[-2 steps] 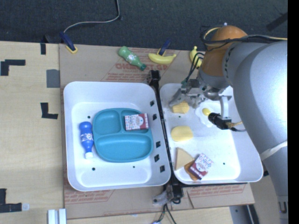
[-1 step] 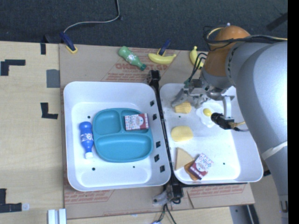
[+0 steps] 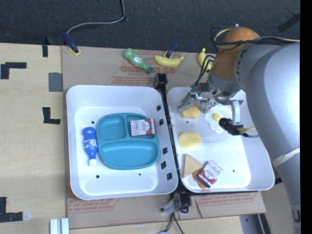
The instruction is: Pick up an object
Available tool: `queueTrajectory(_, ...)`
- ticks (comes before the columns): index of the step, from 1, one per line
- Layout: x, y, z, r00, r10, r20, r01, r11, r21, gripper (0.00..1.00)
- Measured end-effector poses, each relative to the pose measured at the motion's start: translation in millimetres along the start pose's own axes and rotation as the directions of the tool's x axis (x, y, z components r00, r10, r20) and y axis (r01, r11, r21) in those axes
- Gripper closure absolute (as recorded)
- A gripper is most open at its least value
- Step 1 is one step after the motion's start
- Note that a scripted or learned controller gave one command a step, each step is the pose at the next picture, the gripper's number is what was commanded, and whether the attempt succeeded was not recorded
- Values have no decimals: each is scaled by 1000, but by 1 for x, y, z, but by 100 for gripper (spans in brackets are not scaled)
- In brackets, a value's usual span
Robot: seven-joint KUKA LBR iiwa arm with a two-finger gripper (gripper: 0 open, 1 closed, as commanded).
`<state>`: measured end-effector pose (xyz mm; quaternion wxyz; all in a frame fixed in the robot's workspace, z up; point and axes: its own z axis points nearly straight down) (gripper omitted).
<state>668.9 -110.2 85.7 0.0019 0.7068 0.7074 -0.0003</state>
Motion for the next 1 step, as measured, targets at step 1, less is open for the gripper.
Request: queueTrajectory(1,0,0,-10,1000,-1,1,1,1000,0,100)
